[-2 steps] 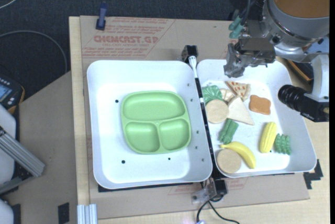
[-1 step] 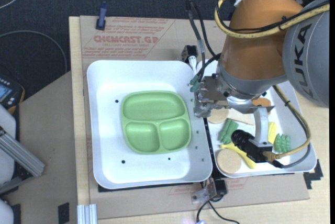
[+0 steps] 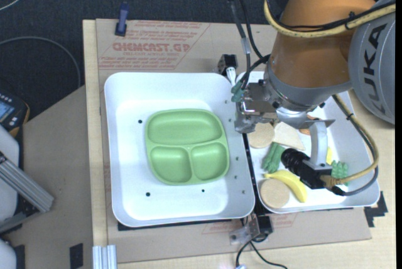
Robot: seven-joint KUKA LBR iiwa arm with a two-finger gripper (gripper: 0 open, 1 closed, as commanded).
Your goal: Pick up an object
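The right bin (image 3: 358, 136) holds several small food-like toys. A yellow banana (image 3: 291, 185) lies near its front edge, beside a tan round disc (image 3: 274, 195). A green leafy piece (image 3: 272, 156) lies just behind them, and a smaller green piece (image 3: 340, 170) sits to the right. Pale beige slices (image 3: 286, 134) lie under the wrist. My gripper (image 3: 249, 115) hangs low over the left edge of the right bin, close to the beige slices. The big orange-banded wrist hides the back half of that bin.
The left bin (image 3: 122, 136) bears a light green divided plate (image 3: 186, 146) in its middle. Both bins stand on a brown cardboard sheet (image 3: 151, 41) with red print. A small blue item (image 3: 122, 19) lies at the sheet's far edge.
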